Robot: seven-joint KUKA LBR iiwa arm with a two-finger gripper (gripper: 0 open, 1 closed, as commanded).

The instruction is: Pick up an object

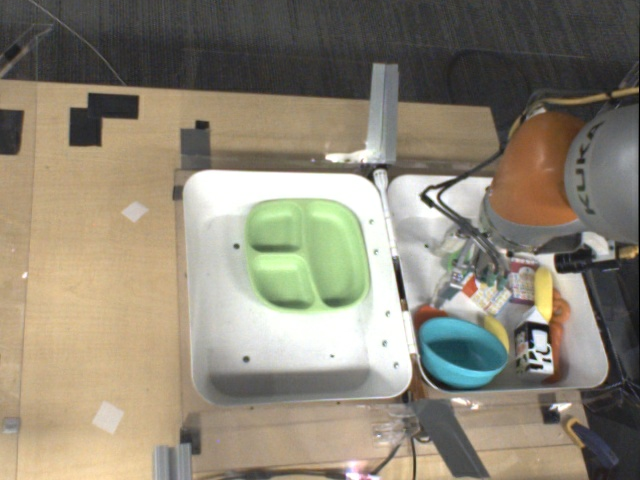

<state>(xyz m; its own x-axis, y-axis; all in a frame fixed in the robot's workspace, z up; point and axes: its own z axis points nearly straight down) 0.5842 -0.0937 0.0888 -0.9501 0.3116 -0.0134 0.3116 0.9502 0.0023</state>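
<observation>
my arm (560, 173) enters from the right of the view, its orange band above the wrist sitting over the upper part of the right bin (420, 203). my gripper (470, 260) hangs low over the middle of that bin, among a tight cluster of small items; i cannot tell its state, as the wrist and the clutter around it mask the tips, and i see nothing plainly held. just beside the gripper, toward the bin's near edge, lies a small red, white and orange packet (480, 293), too crowded to make out clearly. to the gripper's right lies a yellow banana-like piece (543, 293), its long axis running roughly from the far side of the bin to the near side, nearly upright in the view. near its lower end stands a black and white container (535, 350), with an orange item (560, 313) at its right. a blue bowl (462, 353) rests in the near left corner of the right bin, mouth up, well below the gripper, with a red rim (430, 315) showing at its upper left edge and a yellow piece (495, 326) touching its upper right edge. the left bin (215, 298) holds a green divided tray (305, 251), lying flat, apart from the gripper.
</observation>
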